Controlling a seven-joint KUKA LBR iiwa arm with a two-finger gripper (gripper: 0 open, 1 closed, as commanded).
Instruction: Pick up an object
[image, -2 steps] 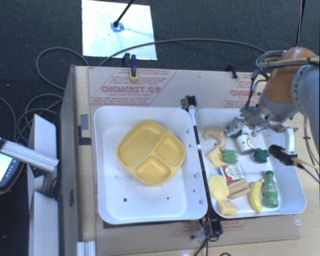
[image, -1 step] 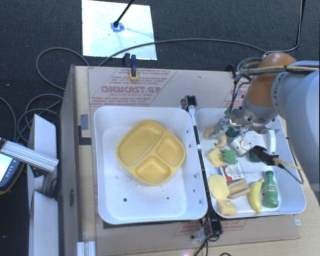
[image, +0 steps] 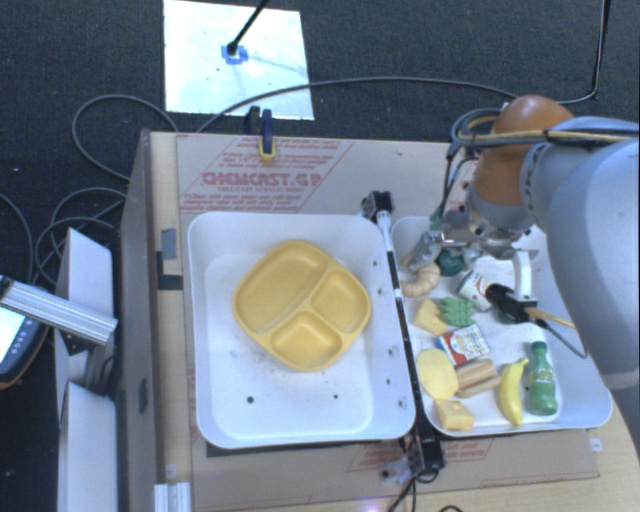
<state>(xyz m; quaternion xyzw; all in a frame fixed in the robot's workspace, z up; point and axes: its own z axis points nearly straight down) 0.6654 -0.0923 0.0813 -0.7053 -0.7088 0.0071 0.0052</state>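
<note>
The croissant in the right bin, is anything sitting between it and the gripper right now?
Nothing visible does. The gripper hangs at the far end of the right bin, and the croissant lies just below it on the near side. A dark teal object sits right beside the croissant, close enough to crowd a grasp.

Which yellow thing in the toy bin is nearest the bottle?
The banana. It lies right beside the green bottle, while the other yellow pieces sit farther left.
</note>
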